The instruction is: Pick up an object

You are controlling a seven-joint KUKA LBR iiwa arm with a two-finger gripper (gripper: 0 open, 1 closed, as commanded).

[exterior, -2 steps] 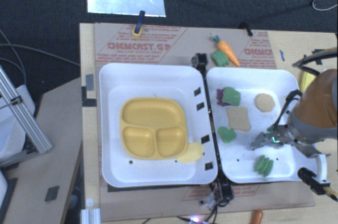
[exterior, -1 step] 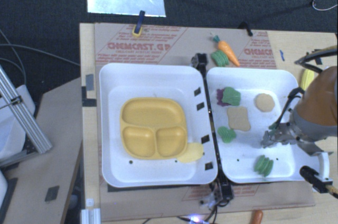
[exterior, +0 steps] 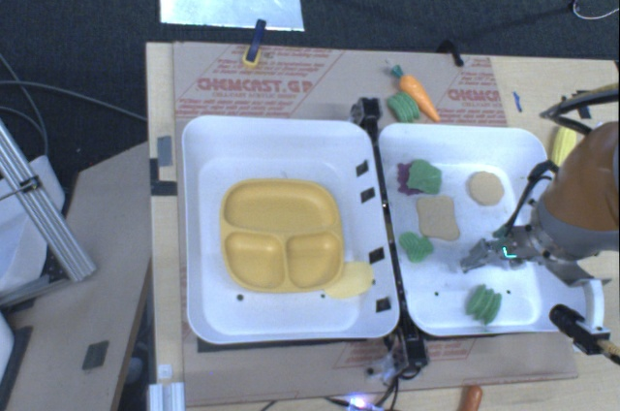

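Camera view: the end effector (exterior: pixel 481 256) sits low in the right bin (exterior: pixel 528 147), reaching in from the right, tip pointing toward the bin's middle. Fingers look slightly spread with nothing between them; too small and blurred to be sure, so state not readable.

No single target is named. My guess at nearest candidates:
- ridged green toy (exterior: pixel 483 302), just below the tip toward the bin's front edge, long axis slightly tilted from upright in frame.
- small green piece (exterior: pixel 417 246), left of the tip, near.
- tan bread slice (exterior: pixel 438 218), up-left, a bit further, lying flat.
- round beige cookie (exterior: pixel 486 188), straight up from the tip.
- green leafy piece (exterior: pixel 423 175), furthest, up-left.

The left bin (exterior: pixel 199 205) holds a yellow divided plate (exterior: pixel 281 233), well apart.

Judgement: shortest move is down-frame to the ridged green toy.
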